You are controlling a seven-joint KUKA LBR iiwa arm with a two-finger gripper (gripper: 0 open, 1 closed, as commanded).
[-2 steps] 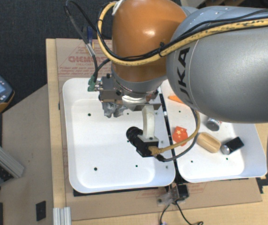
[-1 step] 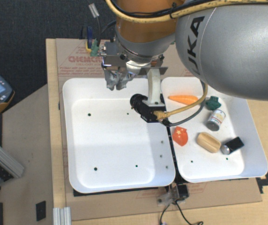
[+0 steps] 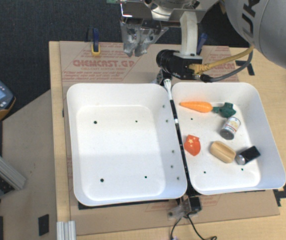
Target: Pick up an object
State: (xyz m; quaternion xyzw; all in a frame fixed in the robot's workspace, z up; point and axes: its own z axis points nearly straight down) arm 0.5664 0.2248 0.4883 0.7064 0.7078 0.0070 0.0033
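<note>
- The bench top (image 3: 35,134) is pale tan, bare at the camera view's left.
- A brown board (image 3: 103,76) lies flat on it (red lettering reads "CHEMCAST" along the far side).
- A blue and yellow clamp (image 3: 95,41) grips the board's far edge.
- The left white bin (image 3: 115,149) rests on the board.
- The right white bin (image 3: 208,176) sits just beside it, their rims touching.
- A small black fitting (image 3: 193,204) with a cable sits at the near edge, between the bins.
</note>
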